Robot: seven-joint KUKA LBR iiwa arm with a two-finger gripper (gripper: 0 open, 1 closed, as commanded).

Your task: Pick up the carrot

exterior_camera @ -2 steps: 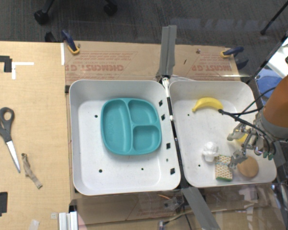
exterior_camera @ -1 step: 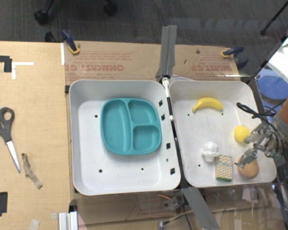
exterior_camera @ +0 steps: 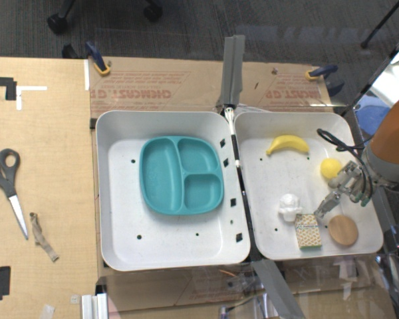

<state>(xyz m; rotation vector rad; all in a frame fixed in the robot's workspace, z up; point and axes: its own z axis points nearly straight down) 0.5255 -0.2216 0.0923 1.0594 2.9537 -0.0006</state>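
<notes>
One carrot is what the task asks for, yet I cannot tell where it lies. None of the pieces in plain sight has a carrot's long tapered shape, so no long axis can be read. If it is in the right bin (exterior_camera: pixel 272 244), my guess is that it sits under the gripper (exterior_camera: pixel 342 191) or the arm (exterior_camera: pixel 392 145), which cover that bin's right edge. The coming move turns on just that relation, and it stays open.

The gripper hangs low over the right side of the right bin, between the yellow round fruit (exterior_camera: pixel 330 169) above it and the brown disc (exterior_camera: pixel 343 230) below it. It is near both — whether it touches either is unclear. Whether it is open or closed cannot be told, and nothing can be seen held in it.

Counted in the right bin:
- one banana (exterior_camera: pixel 282 143) near the far wall
- one yellow round fruit
- one white crumpled lump (exterior_camera: pixel 290 207)
- one small patterned box (exterior_camera: pixel 308 231) just below the lump
- one brown disc

The left bin (exterior_camera: pixel 120 238) holds one teal plate (exterior_camera: pixel 182 175) with three compartments. One pair of scissors (exterior_camera: pixel 8 181) lies on the bench well to the left — two bins in all.
</notes>
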